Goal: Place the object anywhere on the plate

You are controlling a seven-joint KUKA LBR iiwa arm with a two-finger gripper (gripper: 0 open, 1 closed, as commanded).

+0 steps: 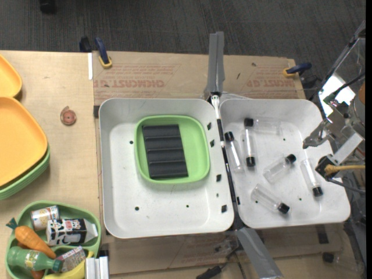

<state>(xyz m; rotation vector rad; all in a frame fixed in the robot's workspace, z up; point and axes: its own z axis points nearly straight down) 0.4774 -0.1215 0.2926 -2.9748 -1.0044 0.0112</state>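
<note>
- Clear vials with black caps [250,147] lie scattered over the floor of the right bin [290,217]; six can be counted, possibly more, as the clear glass is hard to see.
- Green plate [200,147], holding a dark ribbed insert [165,151], sits toward the far edge of the left bin [122,214].
- Gripper [318,139] sits at the right bin's right edge; whether its fingers are released or clenched cannot be told.
- Both bins rest on cardboard [174,77] on the worktop [58,92].

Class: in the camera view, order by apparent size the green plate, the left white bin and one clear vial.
1. Shallow left white bin
2. Square green plate with dark ribbed insert
3. Clear black-capped vial
</note>
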